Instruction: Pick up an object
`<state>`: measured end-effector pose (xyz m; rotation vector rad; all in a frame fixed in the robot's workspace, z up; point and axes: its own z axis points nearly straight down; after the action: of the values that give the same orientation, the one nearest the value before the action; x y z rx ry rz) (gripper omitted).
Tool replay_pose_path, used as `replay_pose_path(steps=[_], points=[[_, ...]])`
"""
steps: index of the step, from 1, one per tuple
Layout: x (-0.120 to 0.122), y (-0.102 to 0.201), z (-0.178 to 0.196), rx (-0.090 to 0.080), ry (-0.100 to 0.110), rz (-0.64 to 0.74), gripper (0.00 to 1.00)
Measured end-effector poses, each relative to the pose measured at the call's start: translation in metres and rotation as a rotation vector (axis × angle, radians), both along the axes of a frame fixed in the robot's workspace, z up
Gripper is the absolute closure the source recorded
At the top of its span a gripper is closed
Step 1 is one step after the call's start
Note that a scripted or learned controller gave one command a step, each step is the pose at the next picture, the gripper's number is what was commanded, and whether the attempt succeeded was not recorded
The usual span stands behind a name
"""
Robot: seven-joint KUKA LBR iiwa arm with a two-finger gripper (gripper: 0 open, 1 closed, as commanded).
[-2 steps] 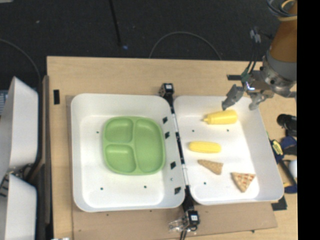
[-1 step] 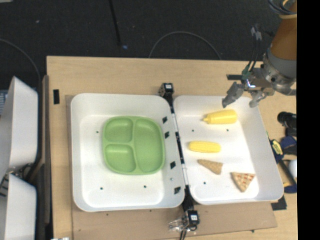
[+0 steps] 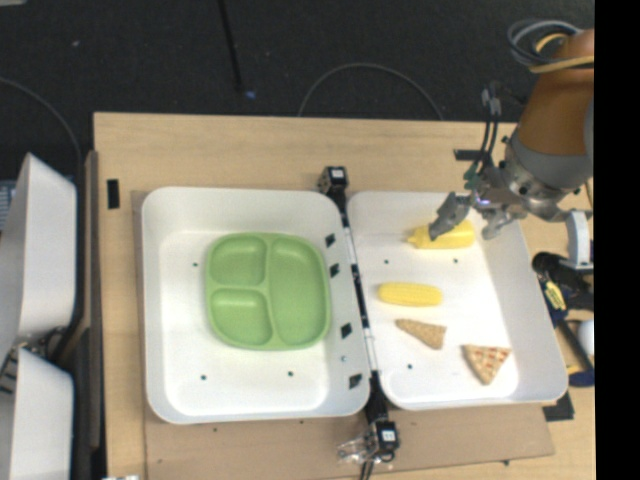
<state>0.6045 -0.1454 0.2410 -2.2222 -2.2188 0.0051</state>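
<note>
Spread wide, the gripper [image 3: 470, 218] hangs low over the far part of the right bin [image 3: 525, 298], one dark finger [image 3: 445, 220] touching or just above the near end of a yellow cheese wedge [image 3: 445, 236] and the other finger out toward the bin's right wall; nothing sits between them. That wedge lies near the bin's back wall. Closer to the camera in the same bin rests a yellow corn cob [image 3: 409, 294] lying crosswise, then a tan triangular piece like a toast slice [image 3: 422, 333], and beside it toward the right a pizza slice [image 3: 486, 361] near the front corner. All four items lie apart from one another. In the left bin [image 3: 170, 268] sits a green divided plate [image 3: 268, 290] with three compartments, roughly centred on the white floor
</note>
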Motion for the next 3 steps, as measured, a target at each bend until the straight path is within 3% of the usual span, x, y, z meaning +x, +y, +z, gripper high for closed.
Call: replay_pose_path(steps=[2, 3], points=[[-0.002, -0.001, -0.106, 0.0, 0.0, -0.001, 0.0], [0.0, -0.002, -0.091, 0.0, -0.008, -0.004, 1.0]])
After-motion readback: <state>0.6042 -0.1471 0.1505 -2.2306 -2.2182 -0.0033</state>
